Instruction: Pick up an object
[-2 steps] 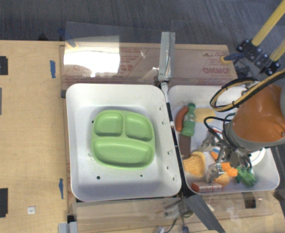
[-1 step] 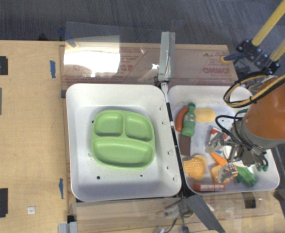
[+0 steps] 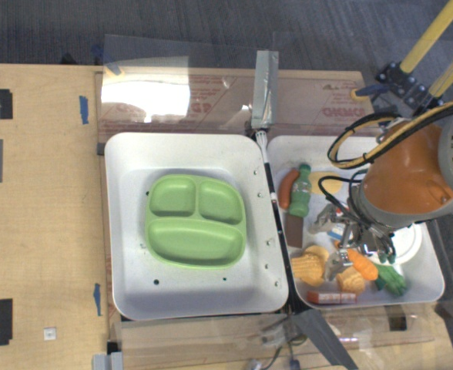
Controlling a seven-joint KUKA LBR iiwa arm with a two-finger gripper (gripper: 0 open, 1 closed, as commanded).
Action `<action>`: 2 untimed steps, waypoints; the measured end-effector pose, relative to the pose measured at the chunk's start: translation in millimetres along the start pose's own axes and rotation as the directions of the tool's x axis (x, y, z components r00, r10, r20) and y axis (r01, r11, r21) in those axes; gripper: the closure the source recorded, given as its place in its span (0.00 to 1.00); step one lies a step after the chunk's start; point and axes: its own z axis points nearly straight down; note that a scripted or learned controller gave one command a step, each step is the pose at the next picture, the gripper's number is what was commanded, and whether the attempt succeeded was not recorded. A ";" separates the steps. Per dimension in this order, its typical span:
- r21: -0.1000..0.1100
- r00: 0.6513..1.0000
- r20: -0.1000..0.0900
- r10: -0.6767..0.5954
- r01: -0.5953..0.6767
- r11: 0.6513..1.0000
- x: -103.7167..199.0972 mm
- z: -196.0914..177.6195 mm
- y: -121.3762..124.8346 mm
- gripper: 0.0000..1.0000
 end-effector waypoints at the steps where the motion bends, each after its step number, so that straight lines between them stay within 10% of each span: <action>1: 0.002 1.000 0.011 -0.001 0.001 1.000 -3.3 -12.6 0.2 1.00; 2: 0.001 0.932 -0.004 0.362 -0.362 0.932 -40.0 1.1 -8.8 1.00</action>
